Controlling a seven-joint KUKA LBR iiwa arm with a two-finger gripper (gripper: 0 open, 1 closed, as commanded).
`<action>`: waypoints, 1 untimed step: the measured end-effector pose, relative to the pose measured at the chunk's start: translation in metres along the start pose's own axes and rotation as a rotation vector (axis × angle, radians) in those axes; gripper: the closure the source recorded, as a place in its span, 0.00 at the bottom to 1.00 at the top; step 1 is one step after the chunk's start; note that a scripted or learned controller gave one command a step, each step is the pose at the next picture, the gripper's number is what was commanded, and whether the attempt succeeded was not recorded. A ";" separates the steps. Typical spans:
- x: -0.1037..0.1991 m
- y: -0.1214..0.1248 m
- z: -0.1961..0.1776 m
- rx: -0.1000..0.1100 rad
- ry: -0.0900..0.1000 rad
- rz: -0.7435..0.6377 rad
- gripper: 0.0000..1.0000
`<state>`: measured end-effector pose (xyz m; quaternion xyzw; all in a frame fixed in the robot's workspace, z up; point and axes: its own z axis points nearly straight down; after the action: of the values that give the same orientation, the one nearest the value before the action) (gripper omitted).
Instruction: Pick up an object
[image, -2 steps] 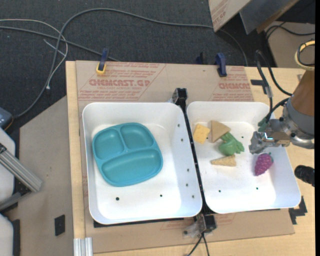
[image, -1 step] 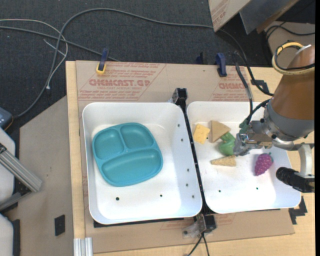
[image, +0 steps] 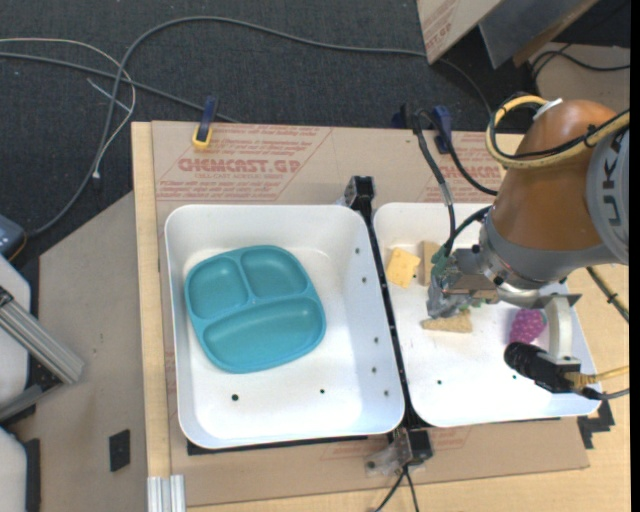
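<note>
My gripper (image: 446, 293) hangs low over the left part of the right bin (image: 470, 400), under the orange wrist. Directly below it lies a flat tan piece (image: 448, 323), and I cannot tell whether the gripper touches it. A yellow wedge (image: 403, 267) lies just left of the gripper, near the bin's left wall. A tan block (image: 430, 260) stands beside the wedge, partly hidden by the gripper. To the right of the gripper lies a purple bunch of grapes (image: 527, 325).
The left bin (image: 290, 400) holds a teal divided plate (image: 255, 305). Both bins rest on a cardboard sheet (image: 260, 160). Cables run across the dark floor at the back.
</note>
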<state>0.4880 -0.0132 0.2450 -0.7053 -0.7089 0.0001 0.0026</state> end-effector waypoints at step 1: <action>0.051 0.000 -0.003 -0.004 -0.001 0.000 1.00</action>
<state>0.4880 0.0380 0.2483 -0.7052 -0.7090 -0.0010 0.0011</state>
